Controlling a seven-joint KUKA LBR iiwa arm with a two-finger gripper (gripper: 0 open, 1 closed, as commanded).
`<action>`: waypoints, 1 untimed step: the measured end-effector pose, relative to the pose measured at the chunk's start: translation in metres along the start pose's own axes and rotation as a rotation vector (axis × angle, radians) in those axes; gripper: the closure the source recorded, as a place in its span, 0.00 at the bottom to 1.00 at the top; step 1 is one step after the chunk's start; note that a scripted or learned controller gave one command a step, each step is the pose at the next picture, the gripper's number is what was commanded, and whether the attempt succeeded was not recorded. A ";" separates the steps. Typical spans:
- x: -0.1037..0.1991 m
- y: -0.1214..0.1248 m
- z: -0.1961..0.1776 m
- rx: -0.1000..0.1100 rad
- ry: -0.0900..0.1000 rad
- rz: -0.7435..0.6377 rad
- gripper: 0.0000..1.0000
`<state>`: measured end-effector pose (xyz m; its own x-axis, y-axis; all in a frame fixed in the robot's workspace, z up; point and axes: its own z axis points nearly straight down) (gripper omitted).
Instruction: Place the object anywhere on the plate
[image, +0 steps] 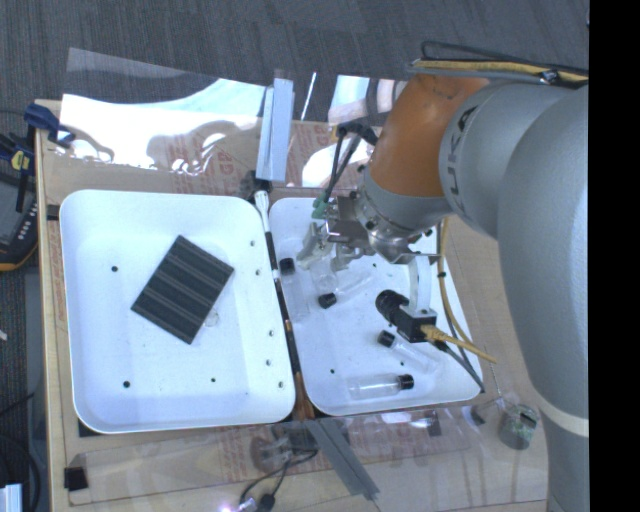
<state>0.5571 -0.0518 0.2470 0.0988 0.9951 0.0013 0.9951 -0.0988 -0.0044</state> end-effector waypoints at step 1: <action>0.104 0.019 0.036 0.000 -0.001 -0.123 1.00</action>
<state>0.5861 0.0503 0.2109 -0.0236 0.9997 0.0007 0.9997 0.0236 -0.0046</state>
